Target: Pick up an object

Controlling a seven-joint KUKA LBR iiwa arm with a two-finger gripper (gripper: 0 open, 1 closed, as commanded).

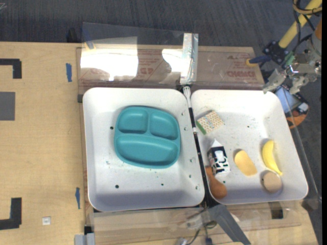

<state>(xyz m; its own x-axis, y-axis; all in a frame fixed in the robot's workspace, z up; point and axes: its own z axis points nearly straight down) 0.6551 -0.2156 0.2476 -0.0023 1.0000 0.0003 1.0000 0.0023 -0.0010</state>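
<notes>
- The gripper [286,75] sits at the upper right, just outside the far corner of the right bin [294,137]; whether it is wide or narrow I cannot tell, because the parts there are small and tangled with cables.
- Nothing is visibly held by it; it seems parked clear of the bins so the camera sees all the contents.
- Below and left of the gripper, inside the right bin, lie the candidates for picking: a banana [271,157] nearest, along the bin's right side, with a tan egg-shaped object [271,181] just beyond its lower end.
- Farther left of those lies a yellow oval piece [246,163], then a black-and-white carton [219,160] beside the dividing wall, and an orange-brown round object [218,189] by the near rim.
- A patterned packet [210,121] rests near the bin's upper left, well apart from the fruit.
- Far to the gripper's left, the left bin [97,137] holds a teal divided tray [148,137], lying flat.
- Judged from this, the pick has not begun; the banana looks the easiest reach, free on most sides.
</notes>
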